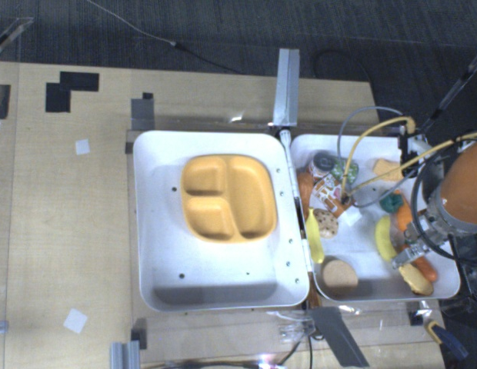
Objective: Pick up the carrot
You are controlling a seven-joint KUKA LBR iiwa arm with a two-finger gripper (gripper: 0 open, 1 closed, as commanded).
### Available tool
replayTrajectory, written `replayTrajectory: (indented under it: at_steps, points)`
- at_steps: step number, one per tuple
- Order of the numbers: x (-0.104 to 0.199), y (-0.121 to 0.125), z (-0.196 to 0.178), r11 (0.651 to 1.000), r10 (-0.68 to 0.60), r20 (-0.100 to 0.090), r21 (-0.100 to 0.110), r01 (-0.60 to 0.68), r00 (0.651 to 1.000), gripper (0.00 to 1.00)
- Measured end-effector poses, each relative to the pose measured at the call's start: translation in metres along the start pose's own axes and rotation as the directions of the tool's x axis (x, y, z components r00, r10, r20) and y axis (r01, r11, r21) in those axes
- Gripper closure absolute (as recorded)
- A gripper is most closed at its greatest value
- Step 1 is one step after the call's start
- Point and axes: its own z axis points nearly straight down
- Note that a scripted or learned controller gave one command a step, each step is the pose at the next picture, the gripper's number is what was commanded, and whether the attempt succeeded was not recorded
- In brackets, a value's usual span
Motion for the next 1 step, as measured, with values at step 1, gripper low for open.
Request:
replayTrajectory:
  at_steps: [1]
  points:
    - [-0.0381,-0.0056,-0.0509,1.0,-0.002,0.016,-0.017,0.003,1.0,1.0]
